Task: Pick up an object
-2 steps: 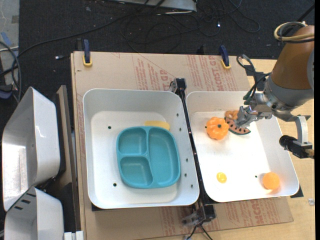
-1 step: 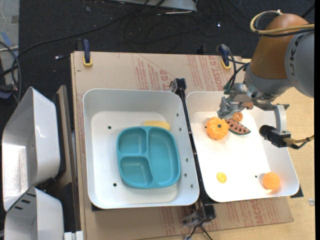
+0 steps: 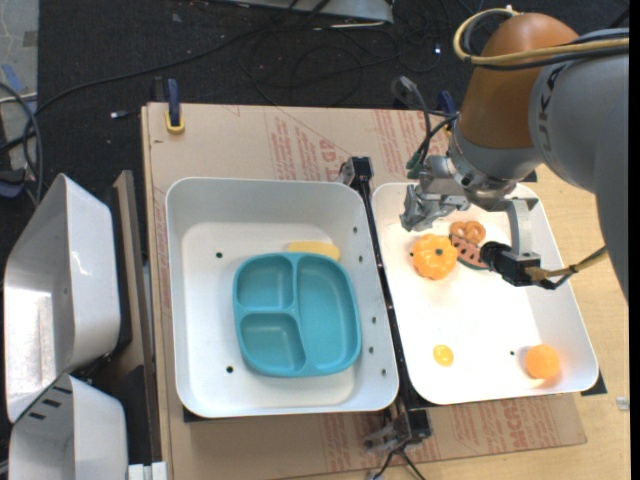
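My gripper [image 3: 424, 214] hangs low over the back left part of the right bin [image 3: 480, 313]. Just below it in the view lies a small orange pumpkin-shaped thing [image 3: 434, 256], close to the gripper's tip; whether they touch I cannot tell. Right beside the pumpkin is a brown pretzel-like piece [image 3: 466, 233]. Toward the bin's front lie a small yellow piece [image 3: 443, 354] and an orange ball [image 3: 541, 362] at the front right corner.
The left bin [image 3: 200, 268] holds a teal divided plate [image 3: 296, 313] with a pale yellow thing [image 3: 313, 252] behind it. A black divider [image 3: 372, 248] runs between the bins. The arm's grey and orange bulk covers the right bin's back edge.
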Robot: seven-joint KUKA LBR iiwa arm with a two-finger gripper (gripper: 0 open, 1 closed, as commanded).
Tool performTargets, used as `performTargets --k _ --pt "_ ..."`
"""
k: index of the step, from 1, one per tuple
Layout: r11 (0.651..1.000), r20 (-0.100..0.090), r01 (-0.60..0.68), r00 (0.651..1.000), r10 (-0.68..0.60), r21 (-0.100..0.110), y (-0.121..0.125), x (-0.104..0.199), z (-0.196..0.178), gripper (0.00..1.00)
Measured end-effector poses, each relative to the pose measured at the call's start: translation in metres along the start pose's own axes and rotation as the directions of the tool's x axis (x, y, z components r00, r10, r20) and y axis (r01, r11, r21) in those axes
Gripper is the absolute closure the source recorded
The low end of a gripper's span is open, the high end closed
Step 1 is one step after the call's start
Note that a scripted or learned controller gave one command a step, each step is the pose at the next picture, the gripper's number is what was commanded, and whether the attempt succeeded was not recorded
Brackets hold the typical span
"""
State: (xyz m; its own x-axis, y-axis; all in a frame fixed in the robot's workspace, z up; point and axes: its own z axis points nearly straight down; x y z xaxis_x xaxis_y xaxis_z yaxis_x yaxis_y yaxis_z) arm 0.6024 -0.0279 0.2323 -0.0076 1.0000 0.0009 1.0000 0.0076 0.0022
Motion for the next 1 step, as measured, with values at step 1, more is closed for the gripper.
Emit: performTargets --k 1 --pt "1.000 0.001 0.000 1.000 0.000 0.000 0.0149 0.0535 0.0105 1.00"
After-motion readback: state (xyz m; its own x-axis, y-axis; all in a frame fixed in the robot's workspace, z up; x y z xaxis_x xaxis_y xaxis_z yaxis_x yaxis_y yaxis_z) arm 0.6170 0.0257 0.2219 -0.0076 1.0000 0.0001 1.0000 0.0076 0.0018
